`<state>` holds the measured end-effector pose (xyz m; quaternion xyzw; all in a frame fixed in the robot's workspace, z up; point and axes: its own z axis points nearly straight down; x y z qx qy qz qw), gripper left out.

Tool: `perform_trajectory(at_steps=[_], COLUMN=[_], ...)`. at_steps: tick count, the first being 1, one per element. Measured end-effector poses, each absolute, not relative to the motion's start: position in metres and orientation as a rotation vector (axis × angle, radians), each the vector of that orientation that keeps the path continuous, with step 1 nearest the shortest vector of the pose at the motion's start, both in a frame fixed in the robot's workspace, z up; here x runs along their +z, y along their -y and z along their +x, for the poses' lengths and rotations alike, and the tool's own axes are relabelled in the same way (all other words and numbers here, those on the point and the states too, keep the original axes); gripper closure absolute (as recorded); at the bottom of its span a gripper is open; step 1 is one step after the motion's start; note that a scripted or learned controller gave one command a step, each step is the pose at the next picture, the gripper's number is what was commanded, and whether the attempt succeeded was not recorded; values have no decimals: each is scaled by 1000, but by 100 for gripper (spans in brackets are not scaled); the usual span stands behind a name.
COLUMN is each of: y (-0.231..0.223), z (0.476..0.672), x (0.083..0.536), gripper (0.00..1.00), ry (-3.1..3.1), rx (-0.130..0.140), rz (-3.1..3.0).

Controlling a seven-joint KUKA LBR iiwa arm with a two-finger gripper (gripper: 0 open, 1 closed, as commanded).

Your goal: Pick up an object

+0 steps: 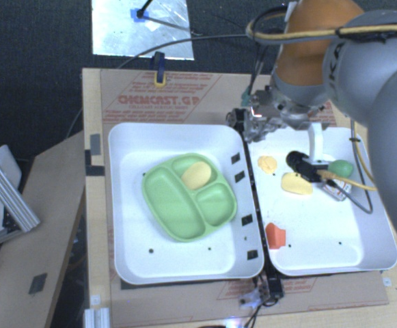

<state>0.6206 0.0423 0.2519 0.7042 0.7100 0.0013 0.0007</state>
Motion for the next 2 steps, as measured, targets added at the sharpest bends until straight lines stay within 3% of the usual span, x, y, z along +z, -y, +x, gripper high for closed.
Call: perform_trajectory(at_steps=[1, 2], y=[-81, -79], z=[645, 644], x=[242, 242], gripper=[100, 0], ry=[-2228, -2226], rx=[5, 2], rz=[2212, 2214])
